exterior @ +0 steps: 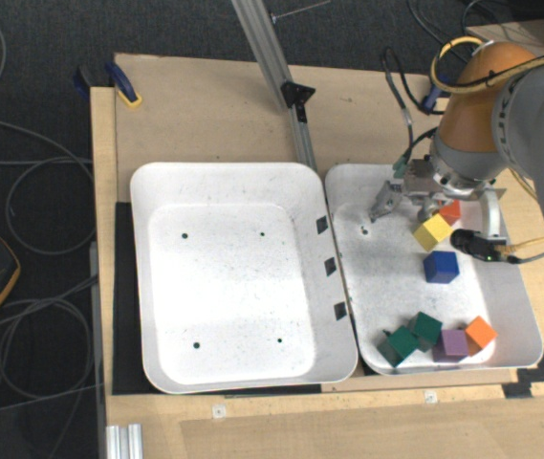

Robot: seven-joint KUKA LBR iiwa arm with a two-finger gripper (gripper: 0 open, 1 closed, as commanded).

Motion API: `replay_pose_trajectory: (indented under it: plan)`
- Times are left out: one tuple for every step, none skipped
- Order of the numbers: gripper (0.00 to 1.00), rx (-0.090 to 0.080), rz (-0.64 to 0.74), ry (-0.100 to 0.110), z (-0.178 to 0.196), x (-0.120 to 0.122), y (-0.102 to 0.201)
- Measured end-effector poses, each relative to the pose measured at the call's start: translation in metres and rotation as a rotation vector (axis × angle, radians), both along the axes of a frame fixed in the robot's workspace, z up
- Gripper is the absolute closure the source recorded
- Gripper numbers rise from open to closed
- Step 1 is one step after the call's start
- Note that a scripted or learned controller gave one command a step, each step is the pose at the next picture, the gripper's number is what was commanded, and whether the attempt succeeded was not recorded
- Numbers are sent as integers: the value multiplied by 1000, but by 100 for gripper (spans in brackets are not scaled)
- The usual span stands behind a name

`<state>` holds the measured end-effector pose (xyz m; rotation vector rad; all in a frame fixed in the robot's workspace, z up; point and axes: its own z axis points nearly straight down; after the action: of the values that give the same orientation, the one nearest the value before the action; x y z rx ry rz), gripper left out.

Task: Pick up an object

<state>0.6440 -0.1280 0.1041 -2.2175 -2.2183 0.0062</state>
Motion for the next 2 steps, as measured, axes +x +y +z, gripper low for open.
replay_pose_trajectory:
  plan:
    - [100, 0, 1, -9, 15, 3, 0]
    - [100, -2, 1, -15, 81, 4, -1]
